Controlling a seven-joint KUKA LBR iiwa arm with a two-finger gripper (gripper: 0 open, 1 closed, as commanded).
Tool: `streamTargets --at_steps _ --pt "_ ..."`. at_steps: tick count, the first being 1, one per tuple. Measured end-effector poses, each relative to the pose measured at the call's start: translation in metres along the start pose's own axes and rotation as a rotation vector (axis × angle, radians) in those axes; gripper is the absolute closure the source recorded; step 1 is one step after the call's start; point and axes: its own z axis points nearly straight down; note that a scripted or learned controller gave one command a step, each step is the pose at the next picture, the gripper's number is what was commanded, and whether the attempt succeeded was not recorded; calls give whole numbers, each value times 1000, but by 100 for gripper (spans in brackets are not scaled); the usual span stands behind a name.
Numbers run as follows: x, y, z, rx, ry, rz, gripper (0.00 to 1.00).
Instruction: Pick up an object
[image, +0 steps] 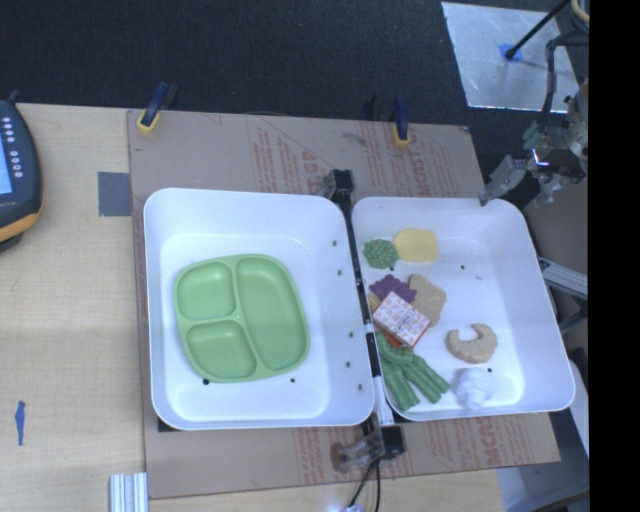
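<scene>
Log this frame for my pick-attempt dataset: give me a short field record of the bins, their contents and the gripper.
left bin: green divided plate
right bin: toy food clustered toward its left side
items: broccoli, yellow piece, green beans, croissant, white lump
gripper: above the right bin's far right corner, holding nothing visible

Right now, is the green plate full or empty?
Empty. The green plate shows bare compartments; the toy food lies in the other bin.

Grey metal gripper with dark cables trailing above it
</scene>
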Motion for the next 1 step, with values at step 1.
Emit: streamTargets --at_steps 1 --pt "38 9 131 13 4 -4 0"
